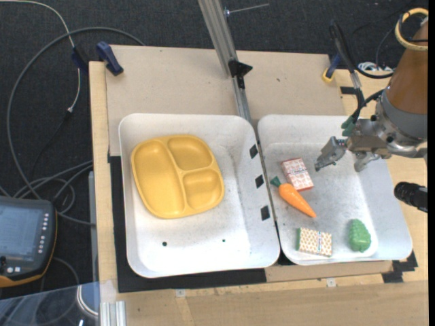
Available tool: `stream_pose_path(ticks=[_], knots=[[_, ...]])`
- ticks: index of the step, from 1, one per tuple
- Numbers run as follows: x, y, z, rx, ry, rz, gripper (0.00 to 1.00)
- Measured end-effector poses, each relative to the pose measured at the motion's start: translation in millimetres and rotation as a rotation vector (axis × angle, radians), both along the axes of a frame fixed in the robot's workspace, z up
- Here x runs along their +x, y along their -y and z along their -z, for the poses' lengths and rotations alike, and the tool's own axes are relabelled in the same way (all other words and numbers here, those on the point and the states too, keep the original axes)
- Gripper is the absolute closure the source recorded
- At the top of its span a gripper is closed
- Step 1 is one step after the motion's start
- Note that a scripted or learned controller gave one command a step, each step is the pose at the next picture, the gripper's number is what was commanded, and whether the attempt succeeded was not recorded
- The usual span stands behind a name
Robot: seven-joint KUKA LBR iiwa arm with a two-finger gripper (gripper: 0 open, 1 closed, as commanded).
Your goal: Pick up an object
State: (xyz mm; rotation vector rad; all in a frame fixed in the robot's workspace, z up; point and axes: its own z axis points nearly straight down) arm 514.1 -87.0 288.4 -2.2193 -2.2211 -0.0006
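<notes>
The gripper hangs with nothing between its parted fingers, just right of the small pink box, whose long axis runs diagonally.

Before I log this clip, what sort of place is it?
Likely a robotics lab bench for pick tests: a robot arm reaches over two white bins, toy items like a carrot lie in the right one, and a teach pendant with cables sits nearby.
</notes>
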Motion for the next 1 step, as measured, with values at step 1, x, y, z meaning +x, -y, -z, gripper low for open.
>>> stream_pose_path(ticks=[1], knots=[[0.0, 0.2, 0.0, 0.000, 0.001, 0.000, 0.00]])
